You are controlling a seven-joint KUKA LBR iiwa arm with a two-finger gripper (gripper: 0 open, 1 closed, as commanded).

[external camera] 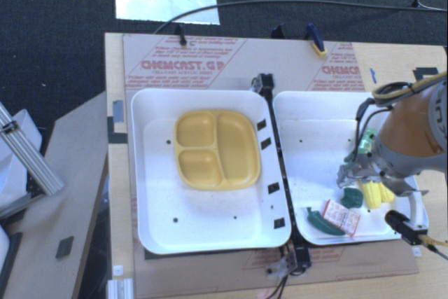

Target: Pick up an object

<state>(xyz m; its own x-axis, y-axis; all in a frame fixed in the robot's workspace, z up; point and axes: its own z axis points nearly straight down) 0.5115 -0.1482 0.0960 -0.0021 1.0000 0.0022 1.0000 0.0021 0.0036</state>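
Reaching into the right bin [308, 115], we have our gripper [352, 177] low over a cluster of small items: a yellow toy [376, 194], a teal piece [352, 198], a red-and-white packet [341, 216] and a green pepper [320, 222]. The left bin [150, 150] holds a yellow divided plate [213, 149]. To do this well, we judge we should centre on one item, clear of its neighbours and the bin wall. Our wrist hides the grasp, so we cannot tell the gripper's state.
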